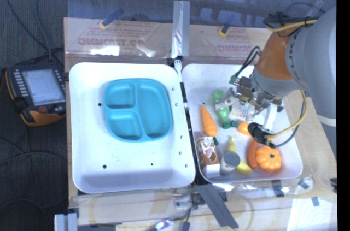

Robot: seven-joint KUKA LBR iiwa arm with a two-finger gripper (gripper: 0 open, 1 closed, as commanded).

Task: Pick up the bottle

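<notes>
Right white bin crowded with toy food, tool low over it, grip unclear, bottle partly hidden.

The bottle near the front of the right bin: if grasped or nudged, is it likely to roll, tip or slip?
The bottle seems to lie on its side, grey cap toward the camera, so a nudge could roll it. The banana and carton crowd it, likely limiting rolling but hindering a clean grasp. Its rounded body may slip between fingers; it looks rigid and probably light.
</notes>
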